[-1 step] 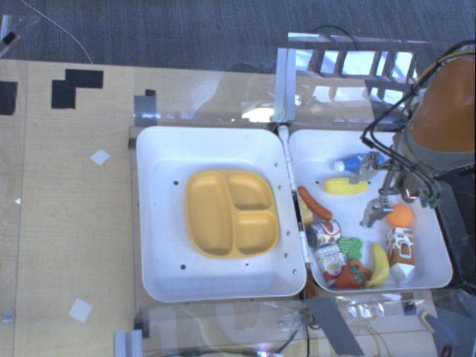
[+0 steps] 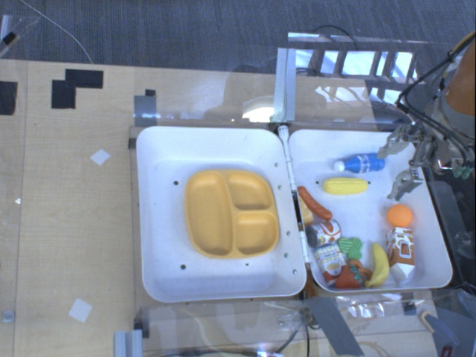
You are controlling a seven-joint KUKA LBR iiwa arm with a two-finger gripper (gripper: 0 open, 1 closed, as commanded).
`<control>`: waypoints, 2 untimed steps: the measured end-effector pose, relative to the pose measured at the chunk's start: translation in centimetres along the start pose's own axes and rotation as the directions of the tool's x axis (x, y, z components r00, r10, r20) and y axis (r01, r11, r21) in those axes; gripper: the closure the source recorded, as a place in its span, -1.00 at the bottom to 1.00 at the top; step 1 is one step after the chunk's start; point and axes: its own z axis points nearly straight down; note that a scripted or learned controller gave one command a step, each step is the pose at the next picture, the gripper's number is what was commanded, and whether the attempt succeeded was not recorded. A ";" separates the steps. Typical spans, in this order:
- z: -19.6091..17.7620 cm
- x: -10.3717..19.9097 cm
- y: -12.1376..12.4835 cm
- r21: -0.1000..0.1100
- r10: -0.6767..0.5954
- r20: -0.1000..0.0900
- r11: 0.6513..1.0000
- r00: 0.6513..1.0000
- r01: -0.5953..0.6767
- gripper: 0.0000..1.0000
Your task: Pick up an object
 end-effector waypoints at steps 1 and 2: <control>0.1 0.0 0.1 -0.002 -0.002 -0.003 1.000 1.000 0.002 -1.00; 11.3 9.0 -0.9 -0.003 0.045 -0.017 0.999 0.999 -0.045 -1.00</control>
